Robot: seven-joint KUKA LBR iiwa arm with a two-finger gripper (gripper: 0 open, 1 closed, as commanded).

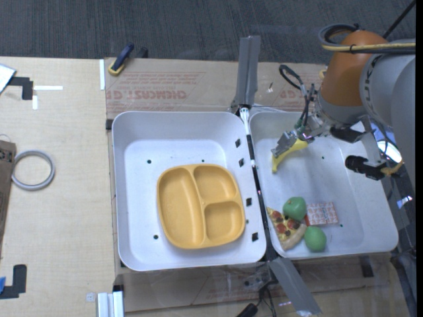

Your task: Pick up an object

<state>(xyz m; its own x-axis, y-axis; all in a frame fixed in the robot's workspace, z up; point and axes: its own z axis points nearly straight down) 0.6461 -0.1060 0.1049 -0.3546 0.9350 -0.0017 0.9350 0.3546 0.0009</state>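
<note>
My gripper is low over the back left part of the right bin. It is shut on a yellow banana. The banana's upper end sits between the grey fingers, and its other end slants down and left toward the bin's left wall. Further forward in the same bin lie a green apple, a smaller green fruit, a pizza slice toy and a red and white card.
The left bin holds a yellow divided plate. A grey divider post stands between the bins at the back. A tape roll lies on the bench at far left. The arm's orange band looms over the right bin's back.
</note>
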